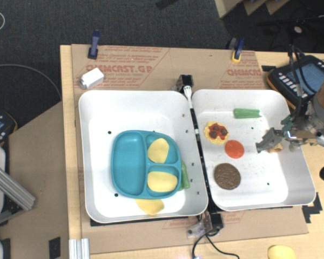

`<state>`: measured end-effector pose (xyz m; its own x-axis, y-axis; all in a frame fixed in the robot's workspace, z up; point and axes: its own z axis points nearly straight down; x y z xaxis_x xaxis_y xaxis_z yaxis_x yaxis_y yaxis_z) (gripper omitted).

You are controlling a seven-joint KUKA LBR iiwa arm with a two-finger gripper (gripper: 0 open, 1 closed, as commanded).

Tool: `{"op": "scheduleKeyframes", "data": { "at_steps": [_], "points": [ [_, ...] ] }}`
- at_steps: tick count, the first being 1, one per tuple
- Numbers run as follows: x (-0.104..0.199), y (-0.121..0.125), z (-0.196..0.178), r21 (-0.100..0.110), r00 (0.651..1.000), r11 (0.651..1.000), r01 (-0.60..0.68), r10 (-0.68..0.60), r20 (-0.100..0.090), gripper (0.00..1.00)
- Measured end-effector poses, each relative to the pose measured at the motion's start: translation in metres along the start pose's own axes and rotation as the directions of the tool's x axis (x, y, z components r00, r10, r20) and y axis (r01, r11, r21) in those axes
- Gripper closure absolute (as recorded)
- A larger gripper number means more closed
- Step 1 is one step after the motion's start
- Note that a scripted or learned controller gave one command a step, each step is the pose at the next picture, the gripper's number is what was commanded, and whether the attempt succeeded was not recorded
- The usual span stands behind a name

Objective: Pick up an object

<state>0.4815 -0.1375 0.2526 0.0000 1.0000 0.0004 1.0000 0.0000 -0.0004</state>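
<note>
Pincer point(267, 143) hangs over the right bin point(270, 190), reaching in from that bin's right side; its dark fingers look slightly spread with nothing between them, their tips pointing left toward the food pieces. Nearest to it lies a small red round piece point(235, 149), just left of the fingertips and apart from them. Above that sits a little pizza-like disc point(216, 132) with red and dark toppings, and below it a brown round cookie point(227, 176). A green pod-shaped piece point(247, 113) lies near the bin's far edge.

In the left bin point(94, 161) rests a teal divided tray point(128, 163), with a yellow piece point(158, 150) in its upper small compartment and another yellow piece point(162, 181) in the lower one. A third yellow piece point(150, 205) lies partly under the tray's near edge, and a green sliver point(184, 176) peeks out at its right side. Both bins sit on a cardboard-covered counter point(151, 63), where a small white block point(92, 78) lies near the far left corner.
</note>
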Motion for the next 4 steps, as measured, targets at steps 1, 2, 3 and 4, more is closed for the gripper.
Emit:
{"op": "scheduleKeyframes", "data": {
  "at_steps": [1,2,3,4],
  "points": [
    [0.038,-0.005,0.124,0.013,1.000,1.000,0.002,-0.002,-0.005,0.00],
    [0.019,0.091,0.170,-0.007,1.000,1.000,0.003,-0.003,0.003,0.00],
    [0.020,0.088,0.157,-0.004,1.000,1.000,-0.001,0.001,0.002,1.00],
    [-0.094,0.154,0.113,-0.012,1.000,1.000,-0.005,0.006,0.010,1.00]
  ]
}}
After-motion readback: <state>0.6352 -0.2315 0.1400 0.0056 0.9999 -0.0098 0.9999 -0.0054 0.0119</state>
